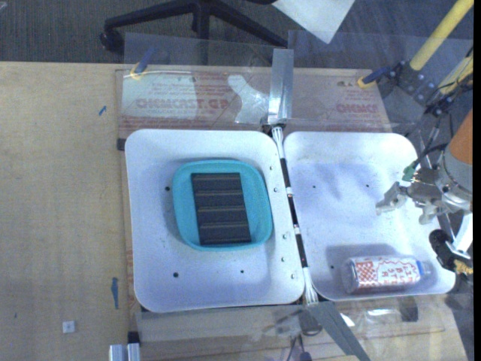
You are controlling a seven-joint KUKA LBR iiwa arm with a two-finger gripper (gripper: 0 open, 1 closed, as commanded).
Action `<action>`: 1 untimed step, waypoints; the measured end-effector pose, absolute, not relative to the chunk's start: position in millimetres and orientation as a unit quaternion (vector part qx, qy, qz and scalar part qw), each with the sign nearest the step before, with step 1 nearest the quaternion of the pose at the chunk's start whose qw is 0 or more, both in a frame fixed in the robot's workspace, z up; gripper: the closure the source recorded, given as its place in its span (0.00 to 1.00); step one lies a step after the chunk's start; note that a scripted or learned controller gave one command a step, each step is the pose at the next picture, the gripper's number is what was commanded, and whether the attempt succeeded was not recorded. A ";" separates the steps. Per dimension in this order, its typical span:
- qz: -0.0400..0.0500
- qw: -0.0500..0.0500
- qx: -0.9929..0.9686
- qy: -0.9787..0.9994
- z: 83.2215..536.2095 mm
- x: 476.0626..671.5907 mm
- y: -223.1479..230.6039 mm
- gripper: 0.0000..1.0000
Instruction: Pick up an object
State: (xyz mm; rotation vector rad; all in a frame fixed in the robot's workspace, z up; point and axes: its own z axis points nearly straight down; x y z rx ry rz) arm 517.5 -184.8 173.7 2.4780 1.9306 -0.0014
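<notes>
- Wooden bench (pixel 60 201) fills most of the view, w/ two shallow white bins side by side on it; dark floor and an office chair base (pixel 197 13) show beyond the far edge.
- Landmark: the centre seam (pixel 289 201) where the two bins meet.
- Left bin (pixel 150 269) sits just left of the seam. A teal tray (pixel 180 209) lies flat near its middle, w/ a dark ribbed block (pixel 220 209) resting inside the tray.
- Right bin (pixel 338 164) sits just right of the seam. A bottle (pixel 383 271) w/ a red-and-white patterned label lies on its side near the bin's front edge, well right of the seam, cap end pointing away from the seam.
- Gripper (pixel 406 198) hangs over the right bin's far-right side, well away from the seam, at the bin's right rim; the arm (pixel 462 153) comes in behind it, an orange patch visible at the frame edge.
- Gripper is apart from the bottle, farther back in the bin, and nothing shows between its fingers. Can't tell how far apart the fingers are; too small and blurred.
- Clear plastic sheet w/ reversed red lettering (pixel 180 102) lies behind both bins; a metal bracket (pixel 281 81) stands in line w/ the seam at the back.
- Yellow pole (pixel 451 21) slants in the top-right corner, far right of the seam.
</notes>
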 end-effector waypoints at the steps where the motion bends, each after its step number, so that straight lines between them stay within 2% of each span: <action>1: -0.001 0.000 0.890 0.456 201.0 479.2 -190.8 0.00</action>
